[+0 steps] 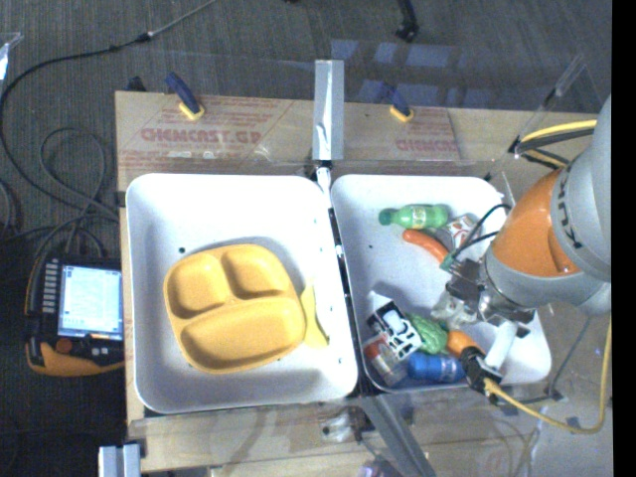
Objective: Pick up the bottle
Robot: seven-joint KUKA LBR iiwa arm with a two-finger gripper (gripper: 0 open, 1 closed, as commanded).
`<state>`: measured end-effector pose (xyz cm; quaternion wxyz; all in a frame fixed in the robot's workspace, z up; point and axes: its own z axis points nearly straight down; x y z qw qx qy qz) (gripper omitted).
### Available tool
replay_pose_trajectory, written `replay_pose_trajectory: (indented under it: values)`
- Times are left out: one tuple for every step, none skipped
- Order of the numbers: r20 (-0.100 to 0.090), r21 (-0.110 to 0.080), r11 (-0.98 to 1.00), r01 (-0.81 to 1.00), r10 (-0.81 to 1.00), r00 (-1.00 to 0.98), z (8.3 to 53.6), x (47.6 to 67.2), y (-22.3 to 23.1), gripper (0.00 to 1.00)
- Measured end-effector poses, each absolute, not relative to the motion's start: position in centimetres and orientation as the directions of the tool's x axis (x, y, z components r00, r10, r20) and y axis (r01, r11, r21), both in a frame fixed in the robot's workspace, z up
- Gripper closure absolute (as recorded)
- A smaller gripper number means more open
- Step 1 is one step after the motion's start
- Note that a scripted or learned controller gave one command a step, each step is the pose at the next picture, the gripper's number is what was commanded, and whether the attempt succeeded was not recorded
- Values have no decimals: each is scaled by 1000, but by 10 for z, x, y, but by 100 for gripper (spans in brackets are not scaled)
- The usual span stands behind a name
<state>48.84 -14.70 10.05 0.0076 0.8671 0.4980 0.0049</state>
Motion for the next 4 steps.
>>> replay_pose_trajectory:
  values:
    - [1, 18, -504, 864, 864, 504, 100, 488, -147, 0]
    - [1, 13, -503, 864, 864, 503, 108, 488, -146, 100]
    - [1, 13, -503, 864, 864, 503, 108, 488, -146, 0]
    - [8, 17, -924, 382, 382, 924, 91, 497, -146, 0]
